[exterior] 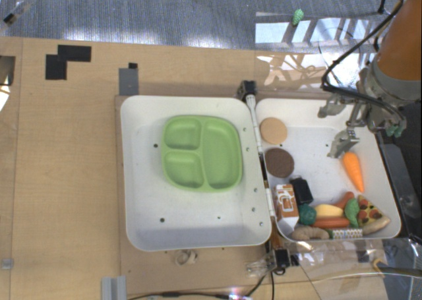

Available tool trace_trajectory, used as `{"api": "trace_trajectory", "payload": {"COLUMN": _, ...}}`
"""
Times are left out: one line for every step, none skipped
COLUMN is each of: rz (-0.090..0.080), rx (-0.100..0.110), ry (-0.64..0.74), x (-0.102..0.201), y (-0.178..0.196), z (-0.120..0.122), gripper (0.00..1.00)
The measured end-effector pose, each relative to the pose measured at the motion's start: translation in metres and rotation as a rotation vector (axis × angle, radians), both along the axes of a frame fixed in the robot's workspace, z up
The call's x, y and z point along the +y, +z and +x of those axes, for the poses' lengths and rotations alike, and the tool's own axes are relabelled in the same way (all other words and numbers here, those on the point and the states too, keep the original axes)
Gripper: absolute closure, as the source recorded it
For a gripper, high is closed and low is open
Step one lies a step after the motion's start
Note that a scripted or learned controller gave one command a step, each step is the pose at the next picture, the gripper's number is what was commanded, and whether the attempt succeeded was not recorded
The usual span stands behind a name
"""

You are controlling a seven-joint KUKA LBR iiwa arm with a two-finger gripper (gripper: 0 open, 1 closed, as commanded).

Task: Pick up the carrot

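Bins sit side by side on the bench, and that is the biggest thing to see: the left bin [142, 226] holds a green plate [201, 153] with three parts, and the right bin [310, 124] holds a heap of toy food. The arm [402, 48] comes in from the right, grey with an orange band, and it hangs over the far right part of the right bin. Its gripper [344, 144] points down near the top end of the carrot [354, 170], and whether it is spread or pressed together cannot be told from this picture. The carrot lies by itself on the white floor of the right bin, close to the right wall, with its thin end pointing down toward the heap. Nothing sits between the fingers that can be seen, so the carrot is likely not held yet. To do this step well, the gripper should line up across the fat middle of the carrot, not along it, and go down straight. It should stay off the bin wall beside it. Smaller things wait nearby: a tan cookie [273, 130], a brown cookie [279, 161], and a pizza slice [369, 216].
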State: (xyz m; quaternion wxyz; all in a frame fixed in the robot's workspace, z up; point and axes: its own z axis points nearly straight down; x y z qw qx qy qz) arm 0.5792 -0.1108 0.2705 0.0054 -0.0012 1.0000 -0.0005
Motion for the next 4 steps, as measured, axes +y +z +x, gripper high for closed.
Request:
{"api": "trace_trajectory", "payload": {"rz": -0.004, "rx": 0.003, "ry": 0.096, "x": -0.091, "y": -0.042, "z": 0.014, "gripper": 0.0}}
{"api": "trace_trajectory", "payload": {"rz": 0.004, "rx": 0.013, "ry": 0.227, "x": -0.089, "y": -0.157, "z": 0.012, "gripper": 0.0}}
{"api": "trace_trajectory", "payload": {"rz": -0.004, "rx": -0.003, "ry": 0.268, "x": -0.094, "y": -0.181, "z": 0.028, "gripper": 0.0}}
{"api": "trace_trajectory", "payload": {"rz": -0.005, "rx": -0.003, "ry": 0.303, "x": -0.095, "y": -0.181, "z": -0.007, "gripper": 0.0}}
